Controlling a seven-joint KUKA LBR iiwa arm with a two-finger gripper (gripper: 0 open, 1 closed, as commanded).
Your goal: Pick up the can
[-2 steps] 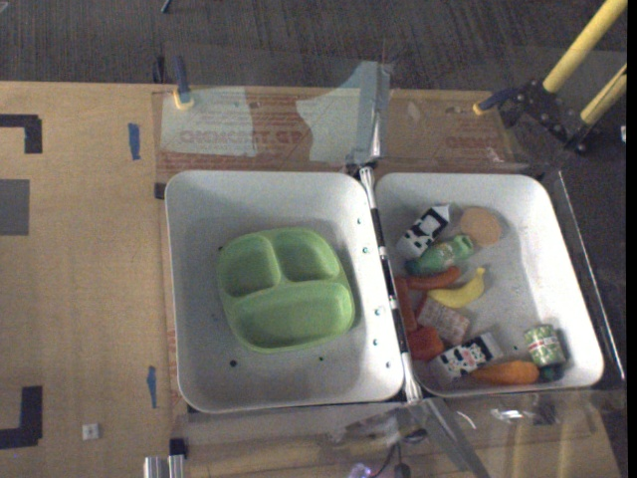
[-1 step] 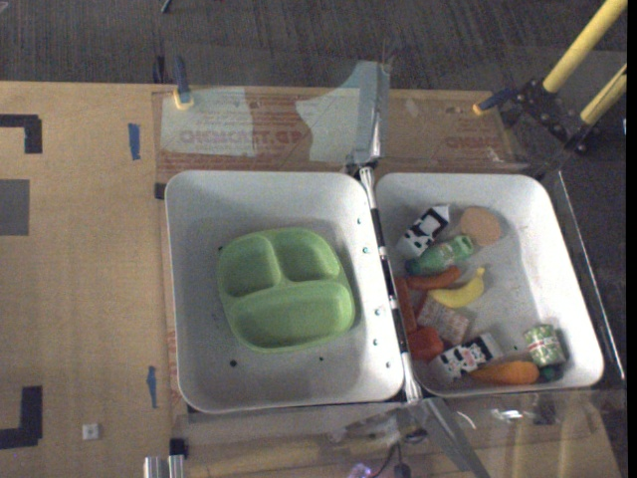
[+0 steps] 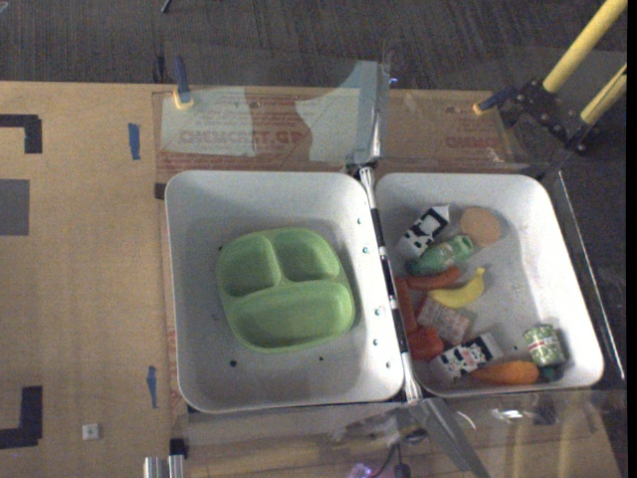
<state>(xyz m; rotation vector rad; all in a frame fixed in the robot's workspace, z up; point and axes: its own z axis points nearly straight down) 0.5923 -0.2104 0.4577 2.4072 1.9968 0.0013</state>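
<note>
The can (image 3: 544, 347) is small, with a green and white label and a silvery top. It stands in the near right corner of the right bin (image 3: 557, 257), close to the bin's wall. An orange carrot (image 3: 508, 371) lies just to its left along the near wall, touching or almost touching it.
The right bin also holds two black-and-white cartons (image 3: 425, 229) (image 3: 468, 355), a green bottle (image 3: 441, 257), a tan round piece (image 3: 482, 226), a banana (image 3: 460, 290), a patterned packet (image 3: 444, 318) and red-orange pieces (image 3: 423, 342). A green divided plate (image 3: 287, 289) lies in the left bin (image 3: 199, 217).
</note>
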